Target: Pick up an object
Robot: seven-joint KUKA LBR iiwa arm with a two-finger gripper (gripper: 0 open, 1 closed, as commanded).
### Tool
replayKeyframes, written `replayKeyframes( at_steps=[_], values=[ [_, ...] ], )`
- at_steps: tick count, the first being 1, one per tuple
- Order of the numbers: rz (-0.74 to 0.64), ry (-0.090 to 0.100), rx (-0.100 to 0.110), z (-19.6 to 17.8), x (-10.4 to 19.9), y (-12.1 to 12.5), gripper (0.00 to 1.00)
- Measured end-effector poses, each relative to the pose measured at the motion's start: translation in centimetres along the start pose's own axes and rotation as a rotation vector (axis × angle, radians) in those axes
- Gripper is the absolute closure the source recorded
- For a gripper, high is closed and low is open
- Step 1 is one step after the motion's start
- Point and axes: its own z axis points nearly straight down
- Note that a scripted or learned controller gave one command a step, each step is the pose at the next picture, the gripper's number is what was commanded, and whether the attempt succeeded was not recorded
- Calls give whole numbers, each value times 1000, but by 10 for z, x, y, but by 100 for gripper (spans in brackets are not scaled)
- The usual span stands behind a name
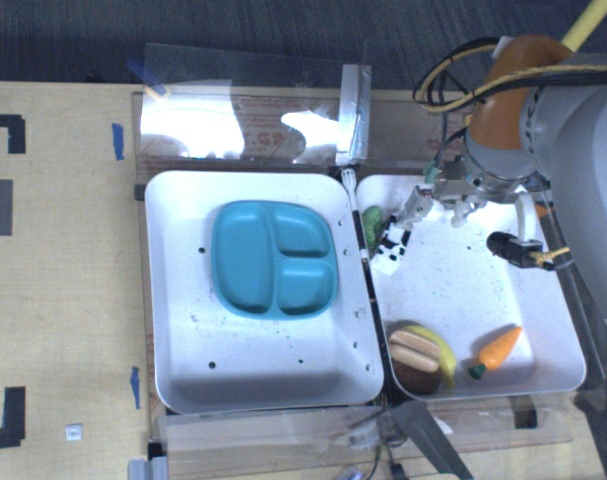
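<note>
The gripper (411,216), seemingly spread and empty, hovers near the bin wall (364,258); descending here risks clipping it.

- Dark blue-grey floor (233,8) along the top
- Pale wood counter (58,268) on the left, with black marks (11,133) and bits of blue tape (117,140)
- Clear plastic sheet (243,118) behind the bins, catching bright glare
- Metal bracket (353,113) standing at the sheet's right end
</note>
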Motion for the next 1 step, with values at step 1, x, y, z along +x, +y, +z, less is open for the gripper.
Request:
replayKeyframes(
  at_steps=[1],
  values=[
    [90, -3, -27, 23, -28, -82, 0]
  ],
)
